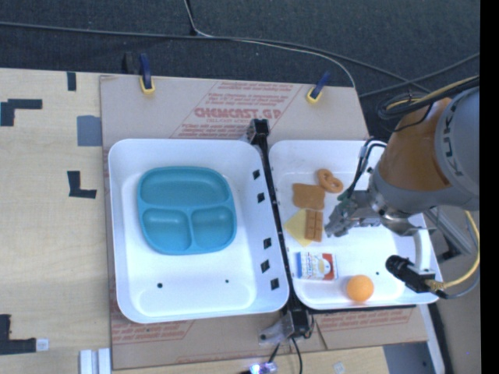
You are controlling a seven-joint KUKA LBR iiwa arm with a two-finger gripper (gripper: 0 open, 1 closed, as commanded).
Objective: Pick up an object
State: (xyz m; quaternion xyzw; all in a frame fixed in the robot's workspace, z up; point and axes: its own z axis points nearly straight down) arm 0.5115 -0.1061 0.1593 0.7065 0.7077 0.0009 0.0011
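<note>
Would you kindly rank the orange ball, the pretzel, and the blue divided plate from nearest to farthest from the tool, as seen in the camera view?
1. Pretzel, just up-left of the tool, same bin.
2. Orange ball, below the tool, near the bin's front edge.
3. Blue divided plate, in the other bin.

The arm (437, 162) is grey with a broad orange band above the wrist; its gripper (341, 220) is dull grey metal, with black cables alongside.
</note>
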